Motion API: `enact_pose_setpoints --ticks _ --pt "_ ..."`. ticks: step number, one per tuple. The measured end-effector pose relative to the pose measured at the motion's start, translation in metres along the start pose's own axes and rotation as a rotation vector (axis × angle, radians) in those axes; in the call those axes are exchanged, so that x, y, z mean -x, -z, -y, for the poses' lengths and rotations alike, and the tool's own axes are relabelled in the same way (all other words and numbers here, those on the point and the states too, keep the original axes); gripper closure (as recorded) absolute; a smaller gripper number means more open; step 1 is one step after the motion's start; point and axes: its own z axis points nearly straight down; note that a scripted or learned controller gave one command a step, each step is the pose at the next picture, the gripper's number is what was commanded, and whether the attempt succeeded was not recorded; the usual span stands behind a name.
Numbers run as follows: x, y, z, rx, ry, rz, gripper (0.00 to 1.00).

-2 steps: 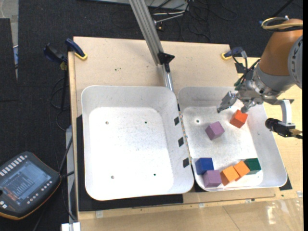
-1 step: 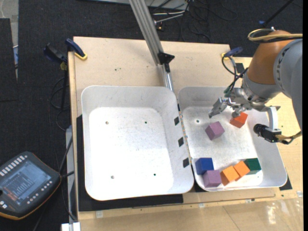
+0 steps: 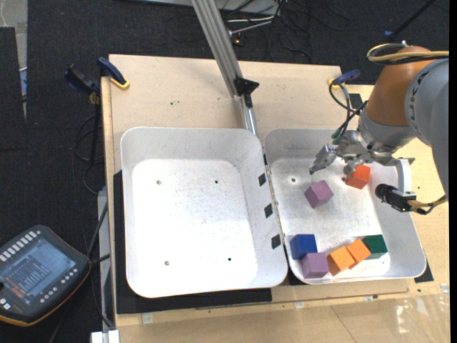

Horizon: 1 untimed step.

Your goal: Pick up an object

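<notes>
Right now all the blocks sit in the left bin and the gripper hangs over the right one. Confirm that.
Wrong on the bin. The camera view shows the blocks, such as the blue block and the purple block, in the right bin, not the left. The gripper does hang over the right one.

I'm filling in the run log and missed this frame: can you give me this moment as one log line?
arm: over right bin | gripper: above far end, fingers unclear | nearest: orange block, purple block | grasp: none seen
</notes>
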Motion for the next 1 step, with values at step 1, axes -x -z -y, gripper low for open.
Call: enact_pose_setpoints --ticks 1 --pt "-0.0003 0.0080 0.0003 -0.001 0.001 0.000 1.00"
